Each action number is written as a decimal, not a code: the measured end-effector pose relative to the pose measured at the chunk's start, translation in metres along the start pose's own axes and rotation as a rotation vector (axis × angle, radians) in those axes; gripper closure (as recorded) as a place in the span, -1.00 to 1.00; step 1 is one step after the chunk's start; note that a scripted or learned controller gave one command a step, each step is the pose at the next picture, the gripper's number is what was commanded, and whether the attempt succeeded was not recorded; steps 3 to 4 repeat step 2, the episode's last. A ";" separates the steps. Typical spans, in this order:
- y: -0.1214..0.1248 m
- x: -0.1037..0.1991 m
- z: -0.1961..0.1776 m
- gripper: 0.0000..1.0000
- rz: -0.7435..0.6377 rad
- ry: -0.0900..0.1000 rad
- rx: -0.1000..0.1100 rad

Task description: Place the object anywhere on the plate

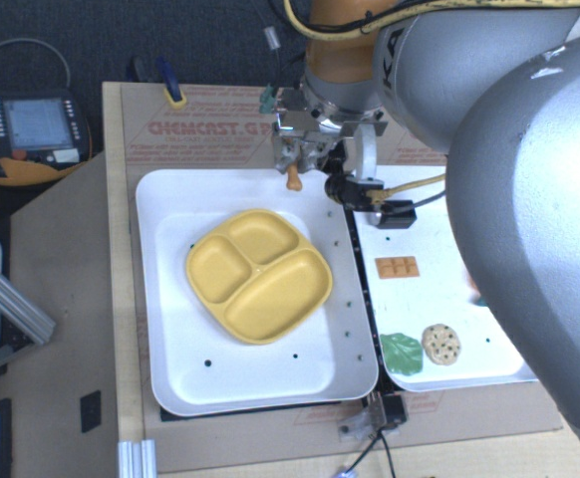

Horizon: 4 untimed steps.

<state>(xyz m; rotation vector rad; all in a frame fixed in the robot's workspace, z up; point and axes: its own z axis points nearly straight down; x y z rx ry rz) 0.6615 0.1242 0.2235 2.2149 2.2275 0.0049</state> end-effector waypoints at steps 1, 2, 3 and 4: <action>0.000 0.031 0.006 1.00 0.002 -0.001 0.001; 0.000 0.029 0.006 -1.00 0.004 -0.002 0.001; 0.000 0.029 0.006 -1.00 0.004 -0.002 0.001; 0.000 0.029 0.006 -1.00 0.004 -0.002 0.001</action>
